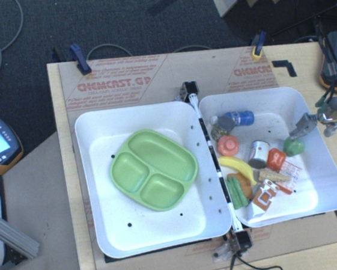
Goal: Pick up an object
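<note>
The gripper reached in from the right edge of the frame and hung over the right side of the right bin. I could not tell whether the claw was wide or narrow; it was too small and blurred. Just below and left of it lay a small green object, touching or nearly touching the tip, but nothing showed it was held.

The rest of the pile sat in the middle and lower left of that bin: a blue bottle at the top, an orange-pink round thing, a silver can, a banana, a red item and a green stick-shaped piece by the bin's left wall.

In the left bin lay a green divided plate, at the centre of the frame's left half.
</note>
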Robot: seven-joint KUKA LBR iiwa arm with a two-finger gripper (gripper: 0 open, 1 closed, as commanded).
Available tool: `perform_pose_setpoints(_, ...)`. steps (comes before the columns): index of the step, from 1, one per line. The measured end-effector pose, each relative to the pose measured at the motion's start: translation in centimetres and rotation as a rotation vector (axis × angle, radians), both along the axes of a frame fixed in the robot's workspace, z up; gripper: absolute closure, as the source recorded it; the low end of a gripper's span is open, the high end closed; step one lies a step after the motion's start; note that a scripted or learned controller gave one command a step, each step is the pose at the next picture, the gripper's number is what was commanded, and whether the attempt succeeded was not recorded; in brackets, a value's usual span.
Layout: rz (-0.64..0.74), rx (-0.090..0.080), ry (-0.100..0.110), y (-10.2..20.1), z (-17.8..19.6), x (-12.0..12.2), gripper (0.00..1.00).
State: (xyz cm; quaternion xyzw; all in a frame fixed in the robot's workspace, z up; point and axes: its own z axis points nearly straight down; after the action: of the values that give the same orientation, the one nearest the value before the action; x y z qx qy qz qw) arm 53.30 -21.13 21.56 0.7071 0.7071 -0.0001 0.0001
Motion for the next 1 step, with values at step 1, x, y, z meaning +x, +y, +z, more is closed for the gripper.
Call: perform_pose_setpoints(1,0.000,0.006,0.007,1.38,-13.71,-1.57,0.00)
